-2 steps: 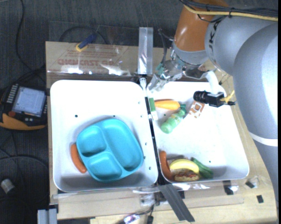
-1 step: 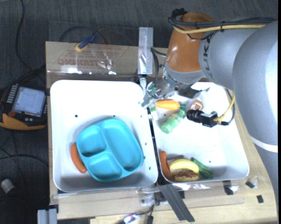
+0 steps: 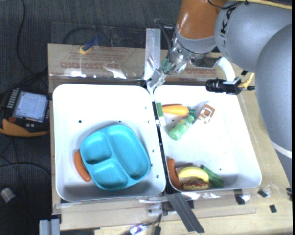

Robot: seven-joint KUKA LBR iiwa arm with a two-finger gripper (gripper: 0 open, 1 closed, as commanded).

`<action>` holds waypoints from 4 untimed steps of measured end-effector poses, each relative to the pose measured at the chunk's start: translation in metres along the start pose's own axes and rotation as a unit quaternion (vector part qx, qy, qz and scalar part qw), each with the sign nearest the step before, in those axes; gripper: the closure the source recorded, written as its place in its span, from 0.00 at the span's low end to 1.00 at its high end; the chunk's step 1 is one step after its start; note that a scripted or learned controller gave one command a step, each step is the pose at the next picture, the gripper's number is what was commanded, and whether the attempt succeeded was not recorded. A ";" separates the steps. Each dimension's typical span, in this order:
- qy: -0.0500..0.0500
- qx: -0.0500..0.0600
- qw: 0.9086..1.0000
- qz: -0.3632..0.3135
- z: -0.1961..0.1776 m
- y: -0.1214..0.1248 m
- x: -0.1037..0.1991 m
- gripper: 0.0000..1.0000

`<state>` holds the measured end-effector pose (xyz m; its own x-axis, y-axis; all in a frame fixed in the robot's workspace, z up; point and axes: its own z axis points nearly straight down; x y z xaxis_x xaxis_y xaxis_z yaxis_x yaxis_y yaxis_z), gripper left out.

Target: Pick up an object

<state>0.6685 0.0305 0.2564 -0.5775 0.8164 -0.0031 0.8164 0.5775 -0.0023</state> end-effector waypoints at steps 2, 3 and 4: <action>0.002 -0.001 0.998 -0.057 -0.046 -0.002 0.079 1.00; 0.000 0.000 0.996 0.090 -0.039 -0.002 0.028 1.00; 0.001 0.000 1.000 0.025 0.018 0.034 0.049 1.00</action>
